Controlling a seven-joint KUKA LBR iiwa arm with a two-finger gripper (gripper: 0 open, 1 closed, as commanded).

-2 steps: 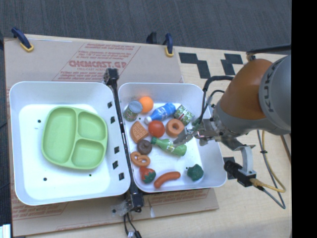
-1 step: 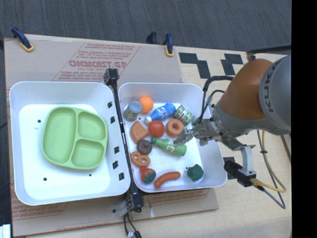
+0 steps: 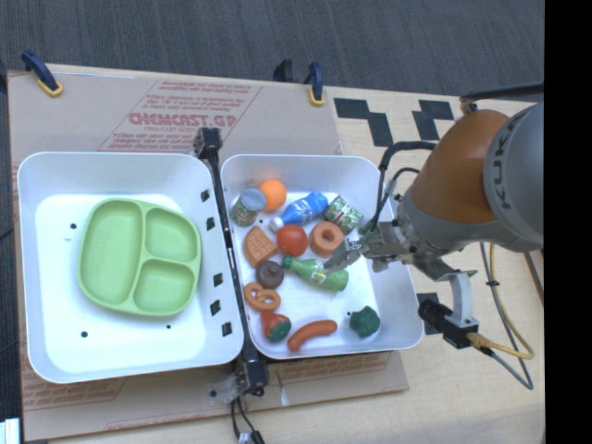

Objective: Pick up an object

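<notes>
- Sitting in left white bin (image 3: 37,276): light green three-compartment plastic tray (image 3: 140,256).
- Right white bin (image 3: 393,313) holds toy food: orange ball (image 3: 272,193), red tomato (image 3: 292,240), brown donut (image 3: 326,239), green plastic bottle (image 3: 317,273).
- Gripper (image 3: 339,256) touching green bottle's right end, beside donut; jaw state: cannot tell.

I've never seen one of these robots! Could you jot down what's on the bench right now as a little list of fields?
left bin: a green divided plate
right bin: mixed toy food
toys: orange ball, blue bottle, red tomato, donut, pretzel, sausage
arm: reaches in from the right
gripper: low over the green bottle
held: cannot tell
</notes>
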